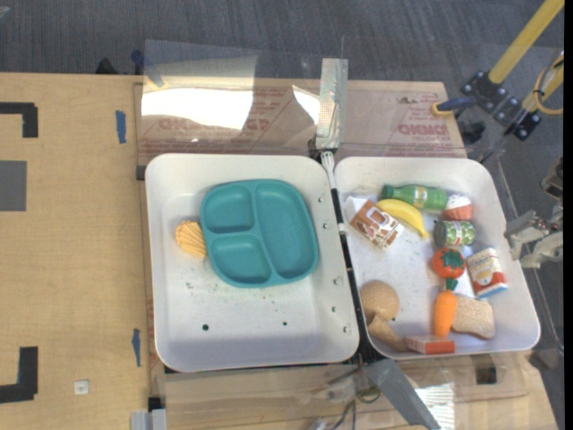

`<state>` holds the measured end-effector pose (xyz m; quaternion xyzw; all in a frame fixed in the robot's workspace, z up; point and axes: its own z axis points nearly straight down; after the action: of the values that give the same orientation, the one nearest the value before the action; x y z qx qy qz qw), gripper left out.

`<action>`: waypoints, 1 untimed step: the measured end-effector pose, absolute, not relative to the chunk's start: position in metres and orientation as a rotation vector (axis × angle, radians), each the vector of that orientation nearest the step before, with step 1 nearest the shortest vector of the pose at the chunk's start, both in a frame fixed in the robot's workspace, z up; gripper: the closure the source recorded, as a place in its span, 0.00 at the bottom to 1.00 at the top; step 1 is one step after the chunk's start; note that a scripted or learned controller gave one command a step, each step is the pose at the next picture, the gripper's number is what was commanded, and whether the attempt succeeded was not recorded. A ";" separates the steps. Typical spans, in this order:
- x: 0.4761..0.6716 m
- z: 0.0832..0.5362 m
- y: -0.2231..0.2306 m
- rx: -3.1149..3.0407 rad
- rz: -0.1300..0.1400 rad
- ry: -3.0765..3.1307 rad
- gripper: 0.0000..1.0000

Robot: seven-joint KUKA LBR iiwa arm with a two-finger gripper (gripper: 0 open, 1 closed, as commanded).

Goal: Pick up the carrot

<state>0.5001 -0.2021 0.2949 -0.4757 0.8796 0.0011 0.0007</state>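
Note:
The carrot is a small orange toy lying in the right bin, near its front edge. It rests between a brown mushroom on its left and a tan bread slice on its right, touching the bread. A red tomato sits just behind it. My gripper hangs at the view's right edge, over the right bin's right rim, well to the right of the carrot and further back. Nothing shows between its fingers.
The right bin also holds a green bottle, a banana, a can, a small carton, a snack box and a red bar. The left bin holds a teal divided plate and a yellow shell.

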 end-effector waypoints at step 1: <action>0.501 0.297 -0.201 -1.495 -0.002 2.758 0.00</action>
<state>0.5011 -0.2012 0.2971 -0.4765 0.8792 -0.0006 0.0022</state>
